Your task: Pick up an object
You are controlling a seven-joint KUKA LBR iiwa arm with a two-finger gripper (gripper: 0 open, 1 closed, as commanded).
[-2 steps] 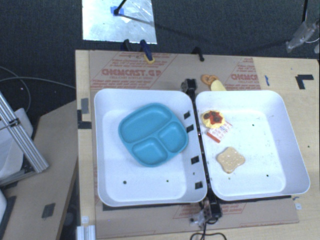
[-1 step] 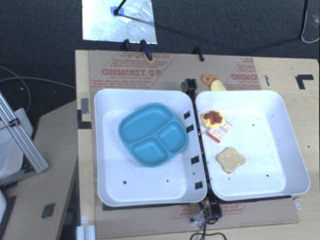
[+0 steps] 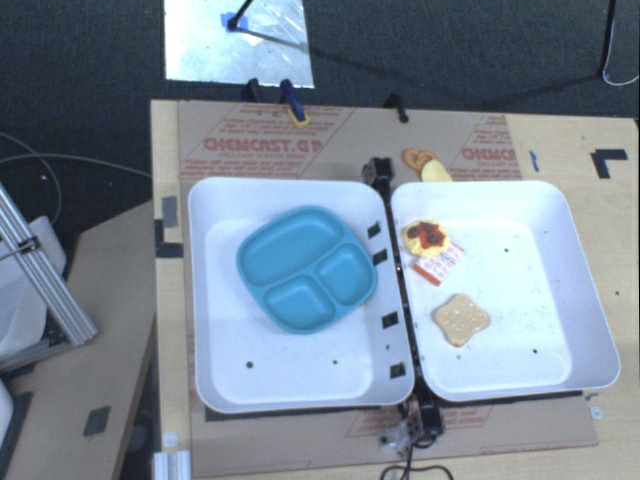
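Two white bins sit side by side on a bench. Left bin (image 3: 215, 368) holds a blue divided plate (image 3: 305, 268). Right bin (image 3: 570, 268) holds a tan toast slice (image 3: 460, 319) and, just above it, a small yellow-and-red food toy (image 3: 430, 240). Nothing appears lifted yet, so picking remains undone; the claw's state cannot be told.

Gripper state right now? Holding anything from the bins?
Gripper: not in view, so its state cannot be told. The toast and the plate lie loose in the bins.
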